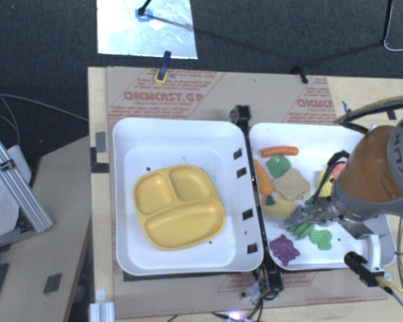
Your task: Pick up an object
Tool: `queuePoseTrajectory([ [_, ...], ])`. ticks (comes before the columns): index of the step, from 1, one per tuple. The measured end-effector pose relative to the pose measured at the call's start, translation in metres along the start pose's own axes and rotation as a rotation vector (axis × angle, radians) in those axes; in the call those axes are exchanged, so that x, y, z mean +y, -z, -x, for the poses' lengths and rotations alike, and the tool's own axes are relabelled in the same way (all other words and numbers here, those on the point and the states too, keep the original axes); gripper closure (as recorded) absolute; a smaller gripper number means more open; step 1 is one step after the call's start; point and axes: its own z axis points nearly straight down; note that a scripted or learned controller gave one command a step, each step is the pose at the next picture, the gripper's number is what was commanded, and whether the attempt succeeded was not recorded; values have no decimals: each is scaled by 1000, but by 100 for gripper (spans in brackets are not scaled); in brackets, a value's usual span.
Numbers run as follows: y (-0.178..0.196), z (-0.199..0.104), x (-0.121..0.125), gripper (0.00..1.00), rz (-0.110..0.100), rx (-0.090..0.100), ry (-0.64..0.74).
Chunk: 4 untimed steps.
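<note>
The gripper (307,215), its state not to be told under the wrist, is seen low in the right bin (302,134) over the green toy (301,229), judged light, hard and slippery, best pinched across its narrow middle.

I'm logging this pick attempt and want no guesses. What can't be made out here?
- Tool: the wrist covers it in the camera view, so whether it holds anything is unclear.
- Right bin: the arm hides its right part and whatever lies there.
- Yellow piece: partly under the tan piece; shape unclear.
- Green pieces: small and blurred, with the tool overlapping them.
</note>
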Motion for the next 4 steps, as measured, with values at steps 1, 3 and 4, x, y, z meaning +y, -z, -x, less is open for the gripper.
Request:
queuePoseTrajectory([
  [1, 40, 11, 36, 0, 5, -1, 4],
  [3, 1, 46, 76, 0, 3, -1, 5],
  [4, -1, 57, -3, 0, -7, 2, -4],
])
